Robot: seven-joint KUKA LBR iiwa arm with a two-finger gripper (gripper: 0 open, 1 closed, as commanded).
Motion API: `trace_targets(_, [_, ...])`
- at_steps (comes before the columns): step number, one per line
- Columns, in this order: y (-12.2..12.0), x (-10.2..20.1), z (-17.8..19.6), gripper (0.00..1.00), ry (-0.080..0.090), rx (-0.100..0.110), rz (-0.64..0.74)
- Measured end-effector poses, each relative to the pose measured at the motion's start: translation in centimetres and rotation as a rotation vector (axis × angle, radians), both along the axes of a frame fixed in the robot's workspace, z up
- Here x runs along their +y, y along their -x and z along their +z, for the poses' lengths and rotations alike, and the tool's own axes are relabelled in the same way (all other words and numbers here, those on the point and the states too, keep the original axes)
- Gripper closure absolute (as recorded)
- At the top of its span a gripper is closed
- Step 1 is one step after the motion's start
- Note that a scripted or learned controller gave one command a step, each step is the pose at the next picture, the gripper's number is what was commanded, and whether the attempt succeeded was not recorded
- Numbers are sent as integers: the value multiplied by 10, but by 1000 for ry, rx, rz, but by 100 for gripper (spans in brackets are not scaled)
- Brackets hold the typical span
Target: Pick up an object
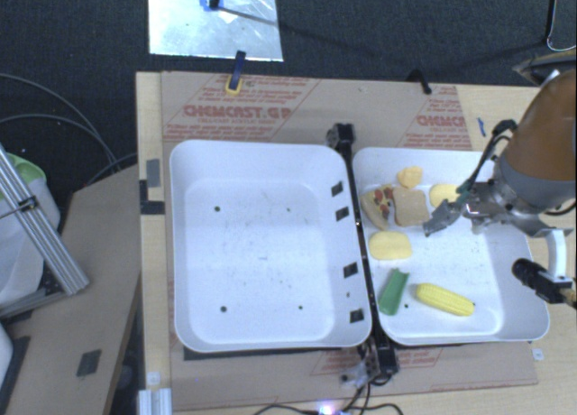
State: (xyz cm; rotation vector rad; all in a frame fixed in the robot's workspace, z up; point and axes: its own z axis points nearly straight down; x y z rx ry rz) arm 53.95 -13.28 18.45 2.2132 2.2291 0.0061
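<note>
Fingertips [435, 224] merge into one grey wedge at this slant, so I cannot tell whether they stand apart or together; nothing shows between them. The two-finger gripper [440, 221] hangs over the upper middle of the shallow white right-hand bin [518, 314], at the right of the frame, its tip aimed down and left.

All the candidates lie in that bin. Just left of the tip sits a tan square block [411, 208], touching a cream wedge with red spots [382, 204]. A small round yellow piece [410, 176] lies above the block, and a second yellow round piece [442, 194] sits just above the gripper. A pale yellow lump [389, 244] rests below the block. Lower in the bin are a flat green strip [393, 291] and a yellow corn cob [444, 299].

The shallow white left-hand bin [261, 251] holds nothing that I can see.

As I judge it, the pick is at the approach stage: the arm is over the cluster, every item appears to rest on the bin floor, and closing on one and lifting it are not yet done.
</note>
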Motion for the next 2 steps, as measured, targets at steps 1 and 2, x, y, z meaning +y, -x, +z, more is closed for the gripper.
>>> trace_targets(1, [55, 54, 0, 0, -1, 5, 0])
trace_targets(2, [53, 50, -104, 0, 3, 0, -6])
